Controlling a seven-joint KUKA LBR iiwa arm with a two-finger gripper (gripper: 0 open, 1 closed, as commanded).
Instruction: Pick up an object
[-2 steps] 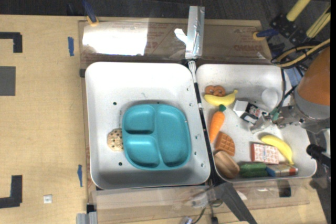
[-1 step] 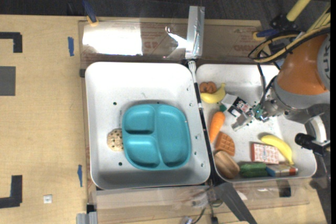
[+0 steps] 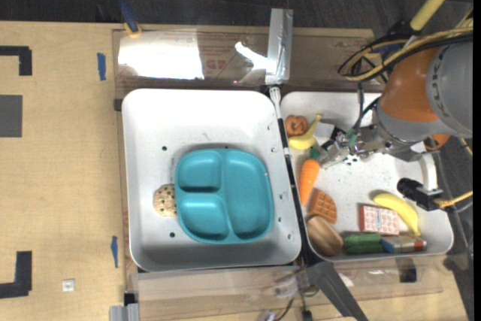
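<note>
My end effector [image 3: 336, 149] hangs low in the right bin [image 3: 443, 240], near its far-left corner, just beside the small banana [image 3: 303, 140] and carrot [image 3: 309, 177]; grip state I cannot tell; crowding there risks a glancing miss.

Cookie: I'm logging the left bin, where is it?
The cookie lies in the left bin, touching the left edge of the teal divided plate.
</note>
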